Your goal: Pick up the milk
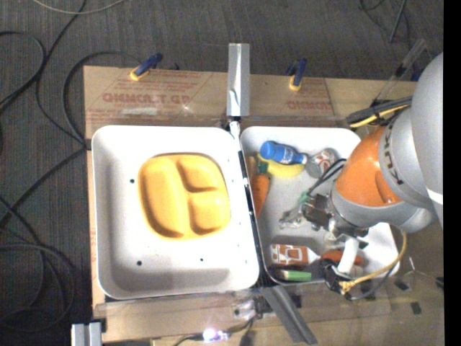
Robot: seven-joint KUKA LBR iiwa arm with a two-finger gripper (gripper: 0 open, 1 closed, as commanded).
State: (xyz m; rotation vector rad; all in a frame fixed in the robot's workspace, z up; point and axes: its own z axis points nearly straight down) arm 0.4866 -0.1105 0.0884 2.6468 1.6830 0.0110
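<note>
The milk (292, 254) is a small brown and white carton lying on its side near the front wall of the right bin (374, 245). My gripper (298, 215) hangs over the middle of that bin, just behind the carton and apart from it. The grey arm with its orange band (364, 180) reaches in from the right and covers the bin's right half. Nothing shows in the gripper's grasp.
In the right bin lie a blue bottle (279, 152), a yellow banana (287, 169), a carrot (260, 189), a can (321, 162), a green item (292, 273) and a red item (333, 255). The left bin (115, 215) holds a yellow divided plate (185, 195).
</note>
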